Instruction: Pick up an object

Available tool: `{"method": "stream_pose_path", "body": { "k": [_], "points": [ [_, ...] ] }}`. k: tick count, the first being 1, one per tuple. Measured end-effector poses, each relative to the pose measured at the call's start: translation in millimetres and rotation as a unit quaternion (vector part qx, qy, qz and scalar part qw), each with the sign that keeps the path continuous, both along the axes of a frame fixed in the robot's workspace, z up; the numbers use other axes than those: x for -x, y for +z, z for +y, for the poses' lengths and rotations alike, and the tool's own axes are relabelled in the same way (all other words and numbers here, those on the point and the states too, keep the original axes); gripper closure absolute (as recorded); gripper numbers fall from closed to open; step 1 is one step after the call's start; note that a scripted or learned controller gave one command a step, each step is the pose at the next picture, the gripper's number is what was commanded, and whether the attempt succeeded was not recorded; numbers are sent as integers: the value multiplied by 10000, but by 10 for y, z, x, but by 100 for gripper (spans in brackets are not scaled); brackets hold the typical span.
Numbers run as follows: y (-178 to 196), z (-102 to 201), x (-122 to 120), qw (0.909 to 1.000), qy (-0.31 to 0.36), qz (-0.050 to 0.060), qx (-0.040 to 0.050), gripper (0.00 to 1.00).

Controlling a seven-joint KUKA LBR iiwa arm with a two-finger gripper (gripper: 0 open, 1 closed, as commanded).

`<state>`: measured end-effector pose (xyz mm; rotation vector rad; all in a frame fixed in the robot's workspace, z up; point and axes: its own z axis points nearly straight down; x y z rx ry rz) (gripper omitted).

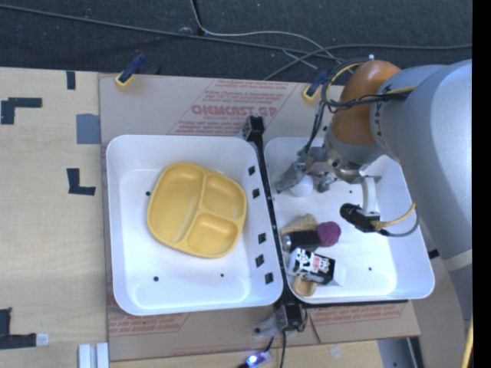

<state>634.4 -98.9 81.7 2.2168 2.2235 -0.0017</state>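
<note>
We have the gripper [301,176] down in the right bin [399,278], near its far left corner, close beside the black divider [265,198] that runs between the two bins; how far it stands open we cannot tell, since the wrist and its cables hide the tips, and we see nothing held between them.

The things we could take lie nearer to us than the gripper, bunched along the left wall of the right bin: a tan piece [299,223] touching a small purple object [329,232], a dark cylinder [301,240] just below them, and a black packet with white print [311,264] resting partly over another tan piece [304,285] at the near edge.

To do this step well, we judge it best to choose one item at the rim of the cluster, perhaps the purple object, which sits clear on its right side; we should come straight down, square to its narrower width, and keep off the divider so a finger does not catch; the pile is tight, so neighbours may shift.

The purple object looks rounded, matt and possibly soft; the packet looks flat and glossy, harder to pinch. The left bin [123,205] holds a yellow divided tray [197,209].
</note>
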Motion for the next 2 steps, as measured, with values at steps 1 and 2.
{"method": "stream_pose_path", "body": {
  "k": [1, 2],
  "points": [
    [127, 0, -5, 10000, 0, 5, -3, 100],
    [757, 12, -25, 10000, -6, -15, -7, 100]
  ]
}}
